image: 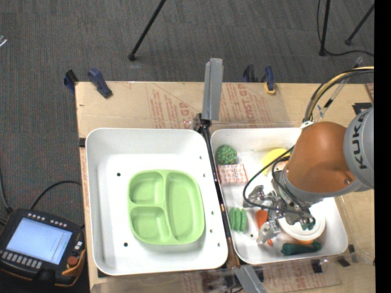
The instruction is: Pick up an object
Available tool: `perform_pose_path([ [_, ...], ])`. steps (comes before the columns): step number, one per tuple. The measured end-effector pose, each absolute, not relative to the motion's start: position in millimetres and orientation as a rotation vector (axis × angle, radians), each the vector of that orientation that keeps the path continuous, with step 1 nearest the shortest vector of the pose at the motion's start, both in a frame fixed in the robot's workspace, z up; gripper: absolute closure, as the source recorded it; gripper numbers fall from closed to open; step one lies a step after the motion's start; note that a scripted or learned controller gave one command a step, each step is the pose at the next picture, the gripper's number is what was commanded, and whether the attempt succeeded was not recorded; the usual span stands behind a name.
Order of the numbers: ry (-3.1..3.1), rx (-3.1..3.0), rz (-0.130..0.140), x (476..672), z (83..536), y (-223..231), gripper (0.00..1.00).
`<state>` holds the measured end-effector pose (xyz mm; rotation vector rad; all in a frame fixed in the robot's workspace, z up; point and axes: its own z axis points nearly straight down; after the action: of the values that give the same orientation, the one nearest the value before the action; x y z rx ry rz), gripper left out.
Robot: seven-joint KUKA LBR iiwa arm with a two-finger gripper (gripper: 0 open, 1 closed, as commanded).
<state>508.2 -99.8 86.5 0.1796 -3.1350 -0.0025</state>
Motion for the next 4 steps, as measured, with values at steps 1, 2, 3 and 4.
perform_pose_path([
  [1, -3.133, 0.199, -0.003, 488.2, 86.6, -107.5, 0.0],
  [2, -3.133, 0.208, -0.005, 489.3, 95.9, -104.9, 1.0],
  [3, -3.132, 0.21, -0.006, 489.0, 95.4, -104.6, 0.0],
  [4, -3.135, 0.186, -0.004, 502.9, 86.2, -77.1, 0.0],
])
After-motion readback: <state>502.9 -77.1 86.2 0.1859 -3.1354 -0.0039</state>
